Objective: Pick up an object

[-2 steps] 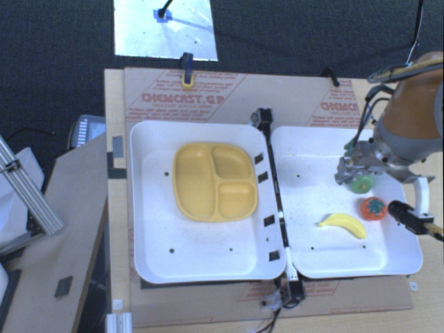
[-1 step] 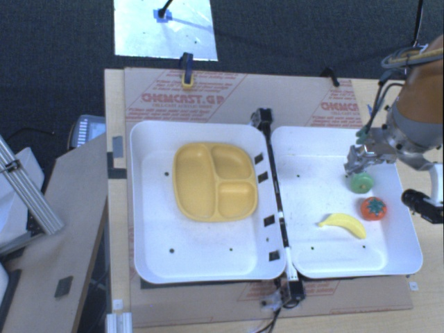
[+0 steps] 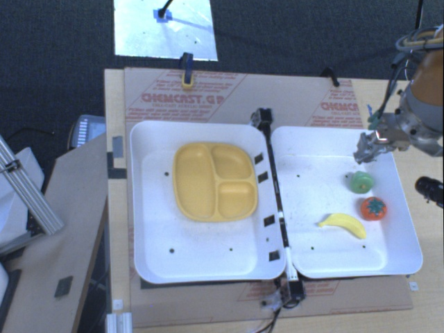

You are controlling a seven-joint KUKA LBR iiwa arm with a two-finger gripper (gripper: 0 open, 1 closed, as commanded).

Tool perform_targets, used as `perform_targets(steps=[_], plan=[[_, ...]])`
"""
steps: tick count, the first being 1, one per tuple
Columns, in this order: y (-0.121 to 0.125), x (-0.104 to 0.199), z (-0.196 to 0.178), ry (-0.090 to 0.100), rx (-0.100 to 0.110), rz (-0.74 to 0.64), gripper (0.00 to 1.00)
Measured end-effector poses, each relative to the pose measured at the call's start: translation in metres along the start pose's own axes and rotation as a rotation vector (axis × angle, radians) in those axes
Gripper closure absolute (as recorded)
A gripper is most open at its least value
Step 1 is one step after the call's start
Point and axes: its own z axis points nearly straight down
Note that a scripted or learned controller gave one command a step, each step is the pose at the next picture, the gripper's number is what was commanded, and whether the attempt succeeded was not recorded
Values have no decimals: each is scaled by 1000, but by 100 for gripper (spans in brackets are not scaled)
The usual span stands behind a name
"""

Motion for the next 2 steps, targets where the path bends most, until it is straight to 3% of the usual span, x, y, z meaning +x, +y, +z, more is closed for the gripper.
perform_targets(steps=[2], plan=[[3, 107, 22, 3, 5, -5, 100]])
